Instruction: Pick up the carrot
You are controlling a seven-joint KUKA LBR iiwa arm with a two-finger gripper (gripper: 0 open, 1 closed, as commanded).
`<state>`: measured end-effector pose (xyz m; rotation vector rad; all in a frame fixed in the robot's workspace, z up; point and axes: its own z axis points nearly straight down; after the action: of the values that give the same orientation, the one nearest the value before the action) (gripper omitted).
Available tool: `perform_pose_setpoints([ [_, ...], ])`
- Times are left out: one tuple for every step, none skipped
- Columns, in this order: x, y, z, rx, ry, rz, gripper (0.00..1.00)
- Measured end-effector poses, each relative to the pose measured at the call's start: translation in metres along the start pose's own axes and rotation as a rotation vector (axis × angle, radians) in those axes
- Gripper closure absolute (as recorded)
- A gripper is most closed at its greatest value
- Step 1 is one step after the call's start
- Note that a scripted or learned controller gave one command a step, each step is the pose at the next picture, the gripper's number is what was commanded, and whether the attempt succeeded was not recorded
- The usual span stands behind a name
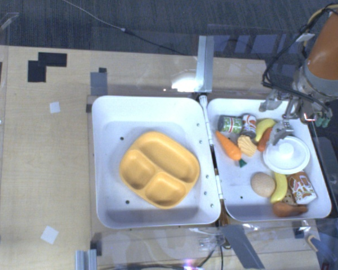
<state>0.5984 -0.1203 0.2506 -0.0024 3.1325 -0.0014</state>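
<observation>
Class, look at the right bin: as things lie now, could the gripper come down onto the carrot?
Probably yes. The carrot lies uncovered near the bin's left wall, nothing on top. The can and corn crowd it closely, so the gripper might bump them.

The carrot (229, 146) lay tilted in the right bin (236, 198), near its nine o'clock wall, just below a can (232, 124) and touching a corn piece (248, 146). The gripper (282, 133) hung at the bin's one o'clock, above a white bowl (287, 154) and beside a banana (262, 129). A yellow divided plate (159, 168) sat in the left bin (110, 151).
</observation>
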Motion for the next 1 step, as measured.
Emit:
perform_pose_setpoints([
  [0.0355,0.0387,0.1595,0.000,-0.008,0.082,0.00],
])
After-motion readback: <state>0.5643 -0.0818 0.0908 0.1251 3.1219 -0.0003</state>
